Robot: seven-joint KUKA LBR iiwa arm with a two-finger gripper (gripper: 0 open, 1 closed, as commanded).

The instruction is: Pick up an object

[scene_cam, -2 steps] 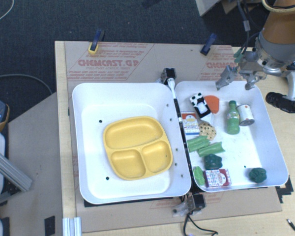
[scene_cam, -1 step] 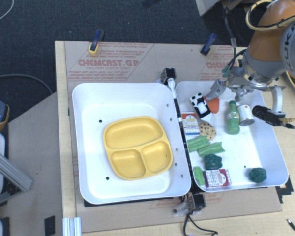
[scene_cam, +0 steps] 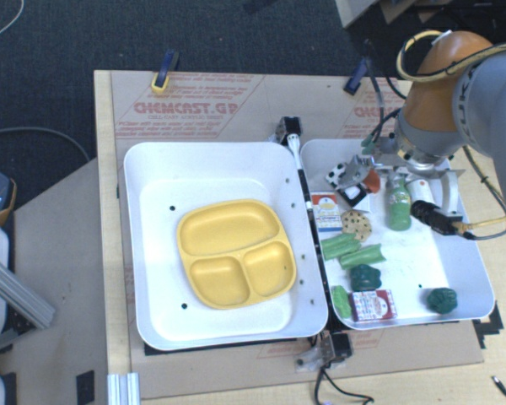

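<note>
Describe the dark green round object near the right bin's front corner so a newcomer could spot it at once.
Start at the right-hand shallow white bin. Follow it to the near right corner, where a small dark green rounded lump sits alone. Unlike the paler green pieces by the bin's left wall, it is darker, rounder and stands apart from everything else.

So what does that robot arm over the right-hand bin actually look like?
The arm is a thick, rounded grey tube with a glossy orange band above the wrist. A yellow cable loops beside the band, and dark cables trail off the wrist. Below sits a pale metal gripper mount.
</note>
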